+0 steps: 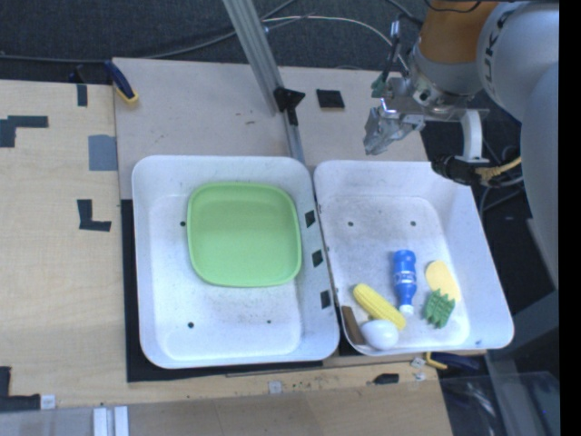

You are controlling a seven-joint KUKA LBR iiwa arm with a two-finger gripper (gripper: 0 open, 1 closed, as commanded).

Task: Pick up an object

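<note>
Gripper (379,141) upper right of frame, above right bin's (458,198) far rim; finger state indeterminable; nothing visibly held.

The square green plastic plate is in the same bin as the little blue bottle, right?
No. The camera view shows the square green plastic plate alone in the left white bin, while the little blue bottle lies in the right white bin.

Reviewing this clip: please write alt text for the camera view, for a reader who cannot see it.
The gripper hangs above the far edge of the right bin, whose near corner has a blue bottle, yellow corn, a white egg, a green toy and a yellow piece. The left bin holds a green plate.
</note>
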